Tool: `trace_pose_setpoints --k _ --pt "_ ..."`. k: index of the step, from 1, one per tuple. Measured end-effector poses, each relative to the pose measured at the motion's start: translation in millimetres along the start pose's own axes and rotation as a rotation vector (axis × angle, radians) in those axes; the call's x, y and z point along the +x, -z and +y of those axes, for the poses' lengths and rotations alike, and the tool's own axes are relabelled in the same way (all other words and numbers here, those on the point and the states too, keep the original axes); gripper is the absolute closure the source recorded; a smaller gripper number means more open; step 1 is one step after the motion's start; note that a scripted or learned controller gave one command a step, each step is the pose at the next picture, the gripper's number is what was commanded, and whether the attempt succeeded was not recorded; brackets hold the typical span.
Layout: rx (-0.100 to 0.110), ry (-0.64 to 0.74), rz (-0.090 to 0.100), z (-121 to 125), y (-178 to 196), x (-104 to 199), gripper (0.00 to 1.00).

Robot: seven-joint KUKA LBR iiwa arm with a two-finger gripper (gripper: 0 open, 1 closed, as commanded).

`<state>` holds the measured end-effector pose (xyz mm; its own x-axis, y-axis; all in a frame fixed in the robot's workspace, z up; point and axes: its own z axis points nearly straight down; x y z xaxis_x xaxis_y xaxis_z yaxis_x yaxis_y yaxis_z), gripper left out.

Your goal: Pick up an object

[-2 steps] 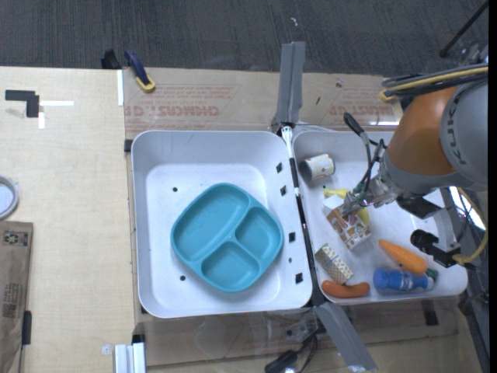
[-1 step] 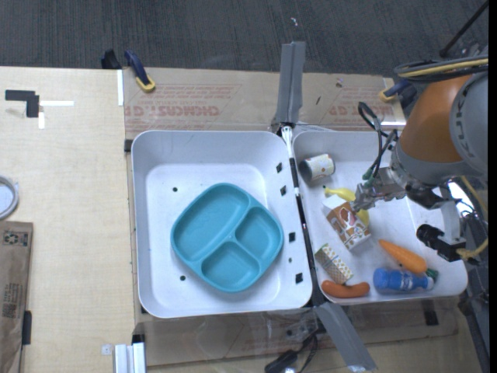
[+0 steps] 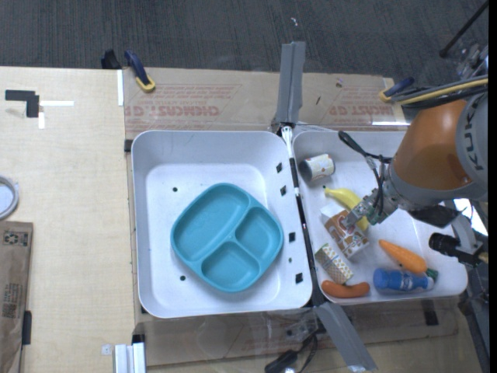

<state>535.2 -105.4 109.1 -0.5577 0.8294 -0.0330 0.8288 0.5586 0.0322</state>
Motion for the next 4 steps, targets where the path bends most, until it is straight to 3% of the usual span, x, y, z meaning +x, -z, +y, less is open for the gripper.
trace_pose_setpoints --k 1,2,3,4 --pt "-0.006 -0.005 -0.007 1 12 -3 1.00" --pt "0.033 -0.056 0.031 59 116 18 1.00" --pt "0.034 -0.056 0.031 58 116 18 0.00" --pt "0.032 -0.009 0.030 47 129 0 0.00"
